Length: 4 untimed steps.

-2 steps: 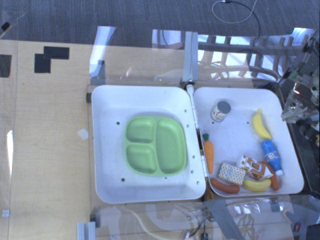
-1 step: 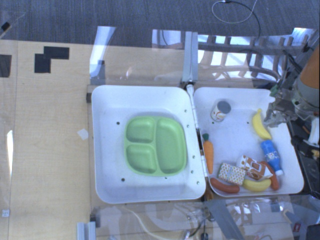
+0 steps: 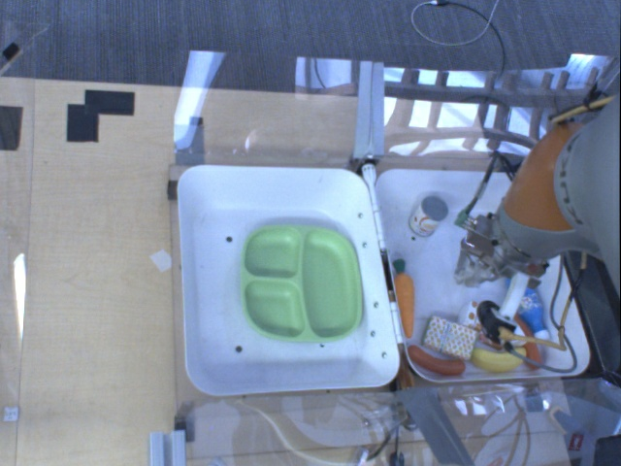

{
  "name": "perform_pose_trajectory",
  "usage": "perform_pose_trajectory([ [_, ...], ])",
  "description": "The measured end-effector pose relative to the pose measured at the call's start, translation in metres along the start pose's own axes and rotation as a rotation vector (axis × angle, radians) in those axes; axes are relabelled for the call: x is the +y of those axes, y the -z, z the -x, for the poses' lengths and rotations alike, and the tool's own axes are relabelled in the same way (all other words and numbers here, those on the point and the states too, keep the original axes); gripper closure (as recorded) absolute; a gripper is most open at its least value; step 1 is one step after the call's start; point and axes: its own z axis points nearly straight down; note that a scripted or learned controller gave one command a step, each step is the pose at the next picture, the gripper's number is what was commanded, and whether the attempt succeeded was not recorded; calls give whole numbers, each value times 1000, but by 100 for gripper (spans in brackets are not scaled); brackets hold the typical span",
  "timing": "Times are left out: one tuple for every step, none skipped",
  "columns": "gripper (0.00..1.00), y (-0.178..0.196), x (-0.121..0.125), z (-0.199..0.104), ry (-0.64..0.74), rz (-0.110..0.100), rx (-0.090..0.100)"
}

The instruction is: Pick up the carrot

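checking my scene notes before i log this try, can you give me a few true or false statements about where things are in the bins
1. The carrot lies in the right bin, near its left wall. True.
2. The green divided plate sits in the right bin. False: it is in the left bin.
3. The tool holds the carrot. False: it is to the carrot's right, apart from it.
4. A banana lies near the right bin's front edge. True.
5. The small can lies on the plate. False: it is in the right bin.

The carrot lies along the right bin's left wall — well apart from the gripper, which hovers mid-bin; finger state indeterminate. Left bin holds a green divided plate.
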Motion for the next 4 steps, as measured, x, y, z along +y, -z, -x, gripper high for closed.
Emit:
perform_pose_trajectory([
  [100, 76, -27, 90, -6, 4, 0],
  [100, 107, -50, 45, -304, 2, 0],
  [100, 117, -48, 43, -295, 5, 1],
  [100, 127, -47, 42, -285, 7, 1],
])
